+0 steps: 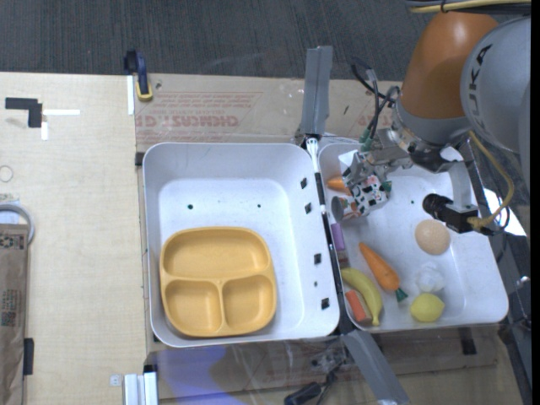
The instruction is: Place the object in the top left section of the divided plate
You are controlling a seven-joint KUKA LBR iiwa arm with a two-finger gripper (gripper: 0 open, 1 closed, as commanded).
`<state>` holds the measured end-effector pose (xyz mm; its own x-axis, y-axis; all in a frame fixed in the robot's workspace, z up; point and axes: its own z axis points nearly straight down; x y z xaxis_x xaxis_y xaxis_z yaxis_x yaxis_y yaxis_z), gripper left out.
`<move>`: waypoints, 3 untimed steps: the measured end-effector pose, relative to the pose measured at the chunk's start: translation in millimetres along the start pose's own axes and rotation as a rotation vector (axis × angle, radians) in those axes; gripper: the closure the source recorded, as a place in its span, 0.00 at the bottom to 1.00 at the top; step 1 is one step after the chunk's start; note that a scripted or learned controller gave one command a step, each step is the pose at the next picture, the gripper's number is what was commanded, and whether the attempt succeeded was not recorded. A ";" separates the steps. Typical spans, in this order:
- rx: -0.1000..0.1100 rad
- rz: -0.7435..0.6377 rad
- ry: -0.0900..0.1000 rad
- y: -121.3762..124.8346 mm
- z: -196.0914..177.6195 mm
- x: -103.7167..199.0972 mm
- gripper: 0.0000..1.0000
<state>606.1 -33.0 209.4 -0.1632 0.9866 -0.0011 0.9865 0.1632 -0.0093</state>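
- The gripper (364, 186) is hovering low over the upper left of the right bin (472, 310), right of frame centre; whether its tips are spread or pressed together, I cannot tell.
- A small orange piece (337, 184) is lying just beside the gripper, against the bin's left wall. It looks like the likely target, but which object is meant is only a guess.
- Judgement: it is looking light, stiff and smooth, probably plastic play food; a pinch across its narrow middle should be holding best, though the wall is crowding one side.
- The yellow divided plate (219, 281) is sitting in the lower part of the left bin (228, 167), its sections bare; the top left section is the wide upper one.
- Other things in the right bin: a carrot (380, 266), a banana (363, 289), a lemon (427, 307), an egg (433, 238).
- The ridge between the bins (325, 226) is standing in the carry path; the load will be needing lift to pass over it.
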 end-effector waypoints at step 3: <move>0.001 0.692 -0.001 63.5 23.2 64.1 1.00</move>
<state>658.1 40.6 185.5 0.5042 0.8636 -0.0084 0.8636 -0.5042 -0.0071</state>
